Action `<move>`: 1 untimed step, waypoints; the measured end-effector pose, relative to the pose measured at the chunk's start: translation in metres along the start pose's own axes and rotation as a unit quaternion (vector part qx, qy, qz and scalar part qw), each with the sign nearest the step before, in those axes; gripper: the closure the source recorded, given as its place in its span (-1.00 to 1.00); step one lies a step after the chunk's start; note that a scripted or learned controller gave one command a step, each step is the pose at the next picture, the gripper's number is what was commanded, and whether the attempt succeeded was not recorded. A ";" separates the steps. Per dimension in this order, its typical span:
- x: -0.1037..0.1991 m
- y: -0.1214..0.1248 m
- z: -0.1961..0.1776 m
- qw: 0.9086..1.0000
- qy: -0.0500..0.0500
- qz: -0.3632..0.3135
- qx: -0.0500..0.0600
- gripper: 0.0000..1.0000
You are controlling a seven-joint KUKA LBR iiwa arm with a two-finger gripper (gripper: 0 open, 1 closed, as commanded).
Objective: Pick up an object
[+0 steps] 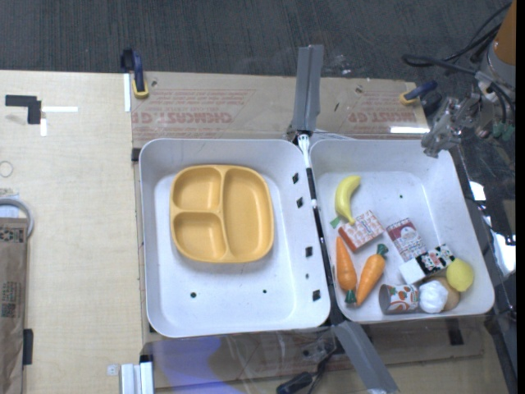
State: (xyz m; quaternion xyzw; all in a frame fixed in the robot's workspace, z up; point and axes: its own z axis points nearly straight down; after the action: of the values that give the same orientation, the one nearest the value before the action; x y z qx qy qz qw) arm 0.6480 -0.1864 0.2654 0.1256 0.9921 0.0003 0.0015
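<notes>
The right bin [410, 183] holds a yellow banana [346, 197], two orange carrots [345, 265] [371, 275], two small red-and-white cartons [361, 230] [404, 239], a black-and-white carton [435, 261], a yellow lemon [460, 275], a white ball [431, 297] and a brown-and-white can [399, 299] lying on its side. The gripper [439, 134] hangs above the bin's far right corner, away from all of these objects. Nothing shows between its fingers.
The left bin [164, 286] holds a yellow three-compartment plate [222, 213]. A grey divider post [308, 84] rises between the bins at the back. Cardboard lines the bench behind the bins, and cables run at the upper right.
</notes>
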 end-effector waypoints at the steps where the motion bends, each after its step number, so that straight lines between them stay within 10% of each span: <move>1: 0.001 -0.007 -0.014 0.985 -0.002 -0.173 0.000 1.00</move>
State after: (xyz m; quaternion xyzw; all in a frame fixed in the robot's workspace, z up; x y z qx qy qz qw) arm 0.6451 -0.1929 0.2795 -0.0482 0.9988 0.0001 0.0032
